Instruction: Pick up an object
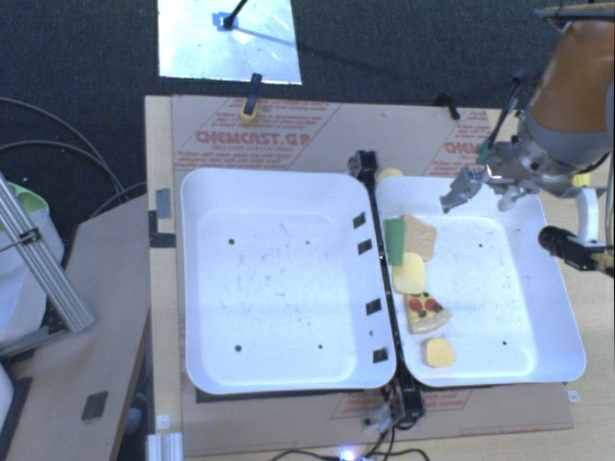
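One claw [485, 188] in play, hanging at the upper right of the frame over the far edge of the right bin [519, 257]. Nothing between its fingers as far as I can see. Whether they're spread or closed, I can't tell: the tips are small and blurred against the white wall. The arm [575, 75] comes in from the right edge, orange band up top, grey wrist below, tilted in toward the bin. My read is it's parked high to keep clear of the rim before dropping.

Candidates to pick are all bunched in the right bin, pressed up along its left wall by the divider. Probably just where they slid to, not staged. From the top of the frame down:
- small yellow piece [389, 175] at the bin's upper left corner, right on the rim
- green strip [394, 241] flat along the wall
- tan slab [419, 236] touching the strip
- pale yellow lump [410, 273] just below the slab
- pizza slice toy [426, 312] under that
- yellow-orange round [440, 353] lowest, slightly apart

Relative to the claw, the cluster sits to the lower left. The tan slab is nearest, still apart from the tips. The round is farthest, well down the frame.

The left bin [279, 277] fills the centre-left of the frame, on a cardboard sheet [288, 133] on the table.

Wall-hugging pieces look awkward; the round seems the easiest grab.
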